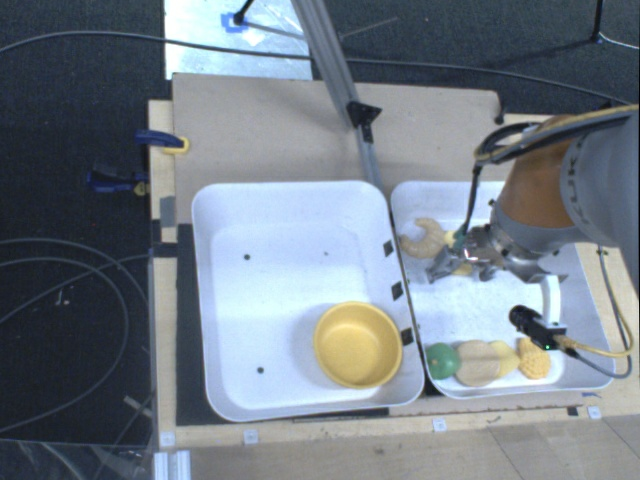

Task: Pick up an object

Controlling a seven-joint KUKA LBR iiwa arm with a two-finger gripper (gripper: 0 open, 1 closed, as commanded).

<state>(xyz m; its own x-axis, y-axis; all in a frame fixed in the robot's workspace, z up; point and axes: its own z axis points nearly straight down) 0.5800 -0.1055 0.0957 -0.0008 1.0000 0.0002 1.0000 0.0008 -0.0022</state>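
My gripper (447, 264) hangs low over the upper middle of the right bin (590, 318), its metal fingers pointing left. Just left and above of it lies a pale beige curved piece (424, 238); whether the fingers touch it I cannot tell. Along the right bin's front edge sit a green ball (441, 359), a beige bread-like piece (482, 360) and a yellow waffle-like piece (535, 360). A yellow bowl (357, 344) rests in the left bin (270, 268) at its front right corner.
The grey arm with its orange band (535, 188) covers the right bin's upper right. A black connector with yellow cable (535, 328) hangs over the bin's right side. A slanted grey pole (335, 58) crosses the back of the bench. A blue clamp (160, 141) grips the bench's left edge.
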